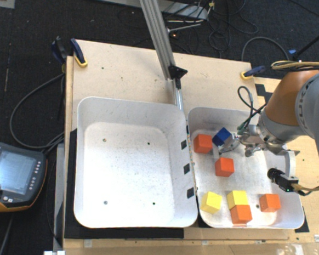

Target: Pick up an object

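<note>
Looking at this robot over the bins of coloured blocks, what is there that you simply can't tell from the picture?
- Gripper, camera view: its fingers are too small and blurred to tell open from shut, or whether it touches the blue block.
- Arm, camera view: cut off by the right edge, so its base is hidden.
- Orange block, camera view: whether it touches or overlaps the yellow block behind it can't be told.

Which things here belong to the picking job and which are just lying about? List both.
Job: gripper; blue block beside it; orange blocks; yellow blocks; right bin.

Lying about: left bin; pendant; clamps; cables.
</note>
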Available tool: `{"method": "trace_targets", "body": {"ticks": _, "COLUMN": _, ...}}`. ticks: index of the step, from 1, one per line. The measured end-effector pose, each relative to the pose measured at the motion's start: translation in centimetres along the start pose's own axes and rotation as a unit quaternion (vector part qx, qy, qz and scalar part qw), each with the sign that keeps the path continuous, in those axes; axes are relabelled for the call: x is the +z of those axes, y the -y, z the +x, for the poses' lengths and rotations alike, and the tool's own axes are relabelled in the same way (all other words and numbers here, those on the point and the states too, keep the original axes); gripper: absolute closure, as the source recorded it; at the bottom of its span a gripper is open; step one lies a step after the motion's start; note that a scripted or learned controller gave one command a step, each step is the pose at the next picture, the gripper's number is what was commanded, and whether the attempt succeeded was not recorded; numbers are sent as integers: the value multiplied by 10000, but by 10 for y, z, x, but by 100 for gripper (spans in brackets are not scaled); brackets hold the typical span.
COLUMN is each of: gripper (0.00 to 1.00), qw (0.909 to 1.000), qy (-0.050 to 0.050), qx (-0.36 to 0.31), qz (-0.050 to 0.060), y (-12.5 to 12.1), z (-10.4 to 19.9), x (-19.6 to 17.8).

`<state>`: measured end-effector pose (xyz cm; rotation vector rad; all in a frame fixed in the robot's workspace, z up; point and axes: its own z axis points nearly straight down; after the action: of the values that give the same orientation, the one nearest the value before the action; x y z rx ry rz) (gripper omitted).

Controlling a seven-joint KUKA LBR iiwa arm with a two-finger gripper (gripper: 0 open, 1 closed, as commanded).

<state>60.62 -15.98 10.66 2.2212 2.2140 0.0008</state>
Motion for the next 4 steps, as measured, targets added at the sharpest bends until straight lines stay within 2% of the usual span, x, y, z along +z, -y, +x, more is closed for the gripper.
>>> {"method": "trace_targets", "body": {"ticks": 1, "gripper": 0, "qw": 10000, "qy": -24, "qx": -12, "qz": 34, "y": 34, "z": 27, "x": 12}}
{"method": "trace_targets", "body": {"ticks": 2, "gripper": 100, "qw": 10000, "qy": -16, "qx": -11, "qz": 16, "y": 32, "z": 26, "x": 1}}
{"method": "trace_targets", "body": {"ticks": 3, "gripper": 100, "qw": 10000, "qy": -23, "qx": -57, "qz": -28, "y": 3, "z": 91, "x": -94}}
{"method": "trace_targets", "body": {"ticks": 4, "gripper": 100, "qw": 10000, "qy": -14, "qx": -35, "qz": 7, "y": -18, "z": 94, "x": -89}}
